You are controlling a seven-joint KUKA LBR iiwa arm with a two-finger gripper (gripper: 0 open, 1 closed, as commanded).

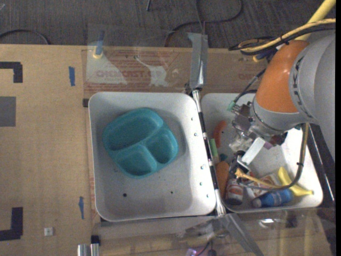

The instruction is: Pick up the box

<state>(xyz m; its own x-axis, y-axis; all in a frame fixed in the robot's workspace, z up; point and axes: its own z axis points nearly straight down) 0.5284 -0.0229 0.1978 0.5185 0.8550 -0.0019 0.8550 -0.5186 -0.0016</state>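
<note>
One white box lies tilted, long axis diagonal.

The arm has a smooth, rounded light-grey casing. A glossy orange band encircles it above the wrist. Below the band sits a dark metal wrist assembly. Yellow and black cables run above the band.

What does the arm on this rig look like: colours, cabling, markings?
The arm is smooth and rounded, light grey with a broad orange band above the wrist. Yellow and black cables run along its top. The wrist end is darker metal. No readable markings.
</note>
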